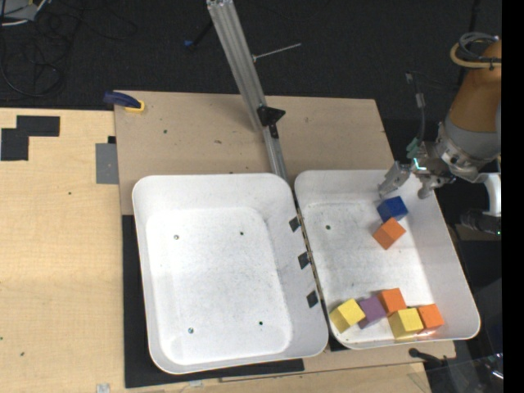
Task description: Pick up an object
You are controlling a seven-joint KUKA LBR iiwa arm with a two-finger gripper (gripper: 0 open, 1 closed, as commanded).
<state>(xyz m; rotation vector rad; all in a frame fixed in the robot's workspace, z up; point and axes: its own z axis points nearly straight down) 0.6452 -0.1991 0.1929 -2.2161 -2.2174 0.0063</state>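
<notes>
My gripper [408,185] hangs over the far right part of the right bin [352,195], its two fingers spread open with nothing between them. Just in front of it a blue cube [393,207] lies on the bin floor, and an orange cube [390,232] sits right next to that one. Along the bin's near edge is a cluster of blocks: a yellow cube [347,313], a purple one [372,308], an orange one [393,300], a second yellow one [405,322] and another orange one [430,316].
The left bin [214,268] stands beside the right one, with black clips [302,259] along the shared rim. A slanted metal rail [246,80] rises behind the bins. The arm's orange band [476,97] is at the right.
</notes>
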